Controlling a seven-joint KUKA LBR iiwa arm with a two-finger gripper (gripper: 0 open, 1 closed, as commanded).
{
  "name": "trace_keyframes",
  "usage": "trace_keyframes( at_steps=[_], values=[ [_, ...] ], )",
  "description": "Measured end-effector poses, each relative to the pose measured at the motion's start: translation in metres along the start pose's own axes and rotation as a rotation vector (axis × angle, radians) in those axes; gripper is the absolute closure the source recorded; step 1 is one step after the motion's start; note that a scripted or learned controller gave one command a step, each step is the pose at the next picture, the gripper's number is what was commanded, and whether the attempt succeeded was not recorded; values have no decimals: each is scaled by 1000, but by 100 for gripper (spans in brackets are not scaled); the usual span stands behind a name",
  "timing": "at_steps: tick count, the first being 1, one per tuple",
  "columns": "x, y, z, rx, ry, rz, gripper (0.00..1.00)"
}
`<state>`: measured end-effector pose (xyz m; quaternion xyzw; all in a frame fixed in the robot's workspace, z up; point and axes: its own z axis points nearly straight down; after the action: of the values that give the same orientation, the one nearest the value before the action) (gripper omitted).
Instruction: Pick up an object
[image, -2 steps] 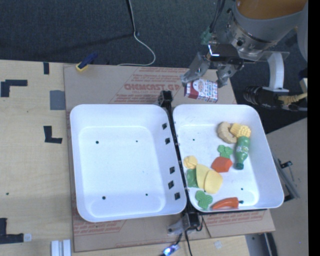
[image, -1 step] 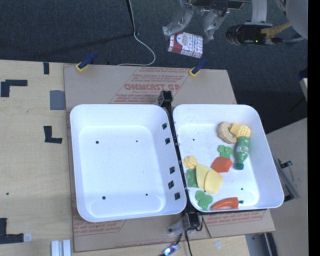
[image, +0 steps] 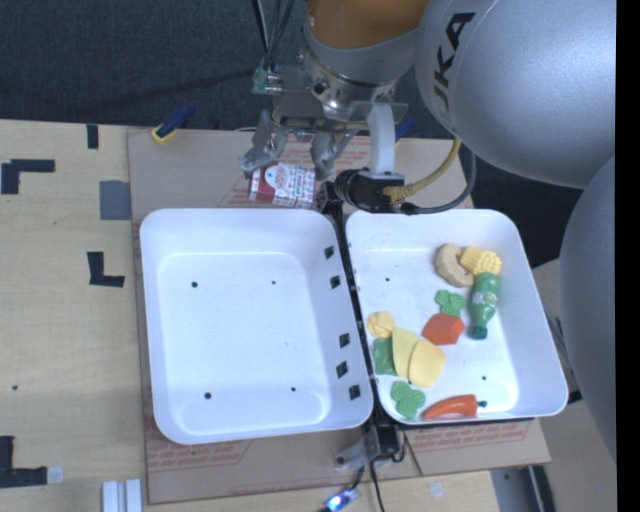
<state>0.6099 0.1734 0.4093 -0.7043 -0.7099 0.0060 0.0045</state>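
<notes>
— What is seen nearest, at the lower right of the frame?
— Toy foods (image: 430, 345) are heaped in the right bin (image: 520, 300); the left bin (image: 160, 300) lies beside it on the counter (image: 60, 300).
— And farther up?
— A small red-and-white carton (image: 283, 186) is gripped between the jaws of the gripper (image: 290, 152), above the left bin's far edge.

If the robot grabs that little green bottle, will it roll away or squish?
The green bottle lies on its side in the right bin, so a nudge could roll it. It looks like hard, shiny toy plastic: probably light, stiff rather than squishy, and perhaps slippery.
</notes>
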Motion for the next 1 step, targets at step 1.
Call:
trace_keyframes(
  at_steps=[1],
  values=[
    [18,59,-97,-26,3,4,100]
  ],
)
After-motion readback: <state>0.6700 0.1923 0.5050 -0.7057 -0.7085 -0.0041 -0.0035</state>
